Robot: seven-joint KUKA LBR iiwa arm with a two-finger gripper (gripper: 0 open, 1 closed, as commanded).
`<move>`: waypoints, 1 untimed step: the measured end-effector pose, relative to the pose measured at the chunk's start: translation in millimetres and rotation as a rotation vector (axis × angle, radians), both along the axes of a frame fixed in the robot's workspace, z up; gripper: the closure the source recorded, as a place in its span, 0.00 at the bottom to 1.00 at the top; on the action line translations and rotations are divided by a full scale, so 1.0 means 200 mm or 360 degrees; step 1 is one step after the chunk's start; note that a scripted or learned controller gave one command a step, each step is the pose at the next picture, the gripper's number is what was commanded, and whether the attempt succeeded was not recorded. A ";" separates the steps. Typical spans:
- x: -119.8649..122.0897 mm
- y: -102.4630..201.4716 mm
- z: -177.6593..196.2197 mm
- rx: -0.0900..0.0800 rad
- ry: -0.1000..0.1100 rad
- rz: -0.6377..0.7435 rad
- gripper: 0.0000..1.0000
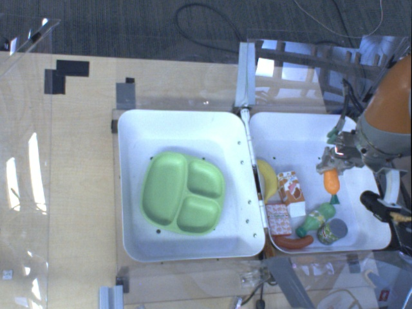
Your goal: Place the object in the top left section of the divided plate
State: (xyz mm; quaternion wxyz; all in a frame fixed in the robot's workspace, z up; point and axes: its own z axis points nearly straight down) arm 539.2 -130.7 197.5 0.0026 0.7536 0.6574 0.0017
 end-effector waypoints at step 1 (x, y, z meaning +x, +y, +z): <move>0.06 0.42 -0.06 0.0003 0.0002 0.0190 1.00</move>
